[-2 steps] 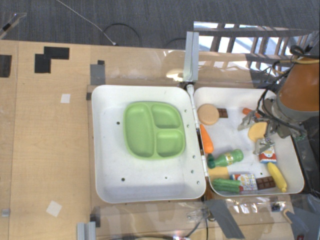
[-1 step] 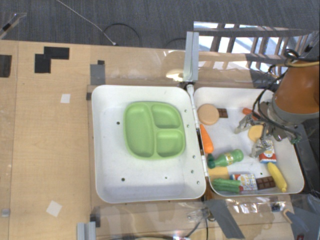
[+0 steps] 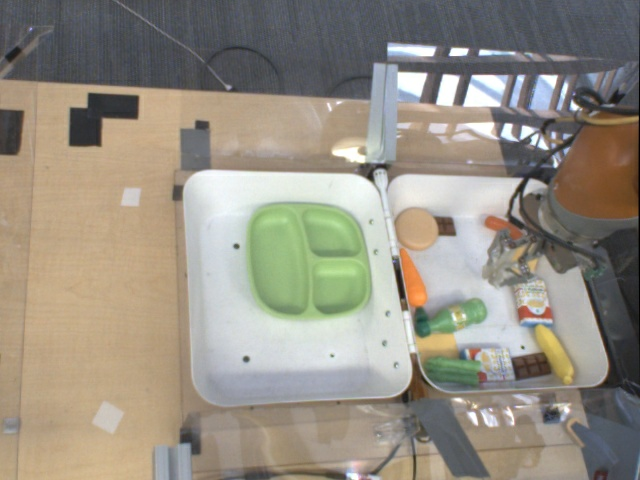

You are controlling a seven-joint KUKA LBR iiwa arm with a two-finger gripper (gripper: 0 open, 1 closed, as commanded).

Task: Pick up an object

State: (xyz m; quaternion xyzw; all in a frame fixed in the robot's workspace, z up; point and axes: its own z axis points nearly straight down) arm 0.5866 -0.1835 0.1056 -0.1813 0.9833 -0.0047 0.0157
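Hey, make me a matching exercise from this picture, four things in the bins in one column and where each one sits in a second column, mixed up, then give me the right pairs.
Things:
1. green divided plate
2. round tan cookie
3. yellow banana
4. orange carrot

Places:
A. near the right bin's front right corner
B. middle of the left bin
C. along the right bin's left wall, just below the cookie
D. near the right bin's back left corner

Pairs: 1-B, 2-D, 3-A, 4-C
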